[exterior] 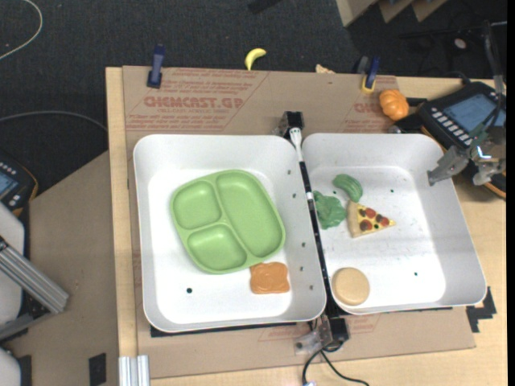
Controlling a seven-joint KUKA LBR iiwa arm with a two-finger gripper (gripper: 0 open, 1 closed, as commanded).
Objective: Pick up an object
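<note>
Gripper [447, 167] is hovering over the right bin [451, 215] at its far right edge; can't tell its state, nothing seen pinched. Likely target: pizza slice [368, 219], lying flat mid-bin, just beside green veg pieces [328, 209]. Judging it a light, stiff plastic toy, smooth; best pinched across the narrow crust end. Round cookie [352, 285] is sitting nr the bin's near edge. Left bin [153, 215] is carrying green tray [227, 220] & orange piece [269, 278].

Robotics lab, cardboard-covered bench [201, 95] with clamps [156, 67], two white bins [153, 215], loose cables [24, 10]
</note>
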